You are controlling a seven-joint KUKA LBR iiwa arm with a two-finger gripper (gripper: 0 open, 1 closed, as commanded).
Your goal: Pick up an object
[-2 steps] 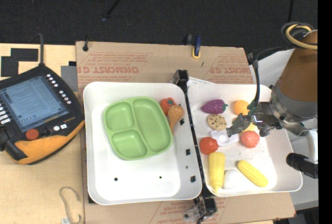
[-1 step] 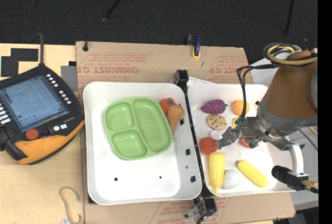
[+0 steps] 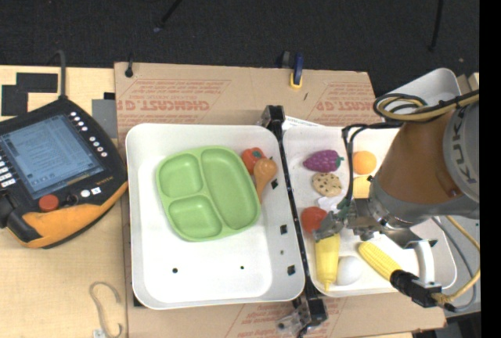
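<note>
Camera view: pincer [image 3: 335, 221], spread unclear, low in right bin [image 3: 391, 291] among toy tomato [image 3: 312, 217], yellow banana [image 3: 326, 257], corn [image 3: 379, 260], cookie [image 3: 326, 185]; grapes [image 3: 322, 161] and orange [image 3: 363, 163] behind.

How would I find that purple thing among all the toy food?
Look in the right-hand white bin, toward its far end. The purple grape bunch lies there, just above a speckled cookie and left of an orange. It is the bin's one purple item.
</note>
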